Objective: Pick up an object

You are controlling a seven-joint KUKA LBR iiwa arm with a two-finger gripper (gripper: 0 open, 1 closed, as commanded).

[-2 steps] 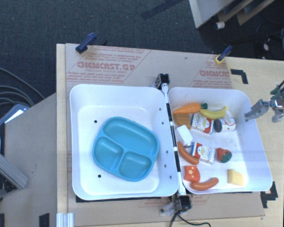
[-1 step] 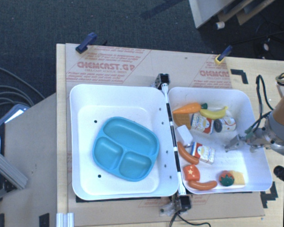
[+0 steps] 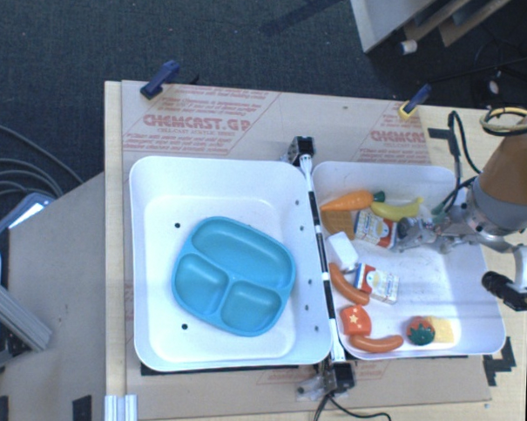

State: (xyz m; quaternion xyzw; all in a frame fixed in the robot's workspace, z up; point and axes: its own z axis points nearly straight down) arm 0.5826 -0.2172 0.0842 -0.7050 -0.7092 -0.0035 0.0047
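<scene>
Blue divided plate [image 3: 234, 275] lying in my left bin [image 3: 144, 244], food toys crowding my right bin [image 3: 469, 293], banana [image 3: 396, 207] beside carrot [image 3: 347, 201], my gripper [image 3: 409, 231] hovering low by the banana, jaw spread impossible to judge, nothing visibly held.

You'll find the grey arm with its orange band [image 3: 509, 185] cut off by the right edge, so its upper links are out of sight. The two-finger gripper [image 3: 408, 231] is dark and small against the right white bin [image 3: 469, 297]; you can't make out its fingertips. The print on the small white carton [image 3: 373, 227] is too small to read.
</scene>
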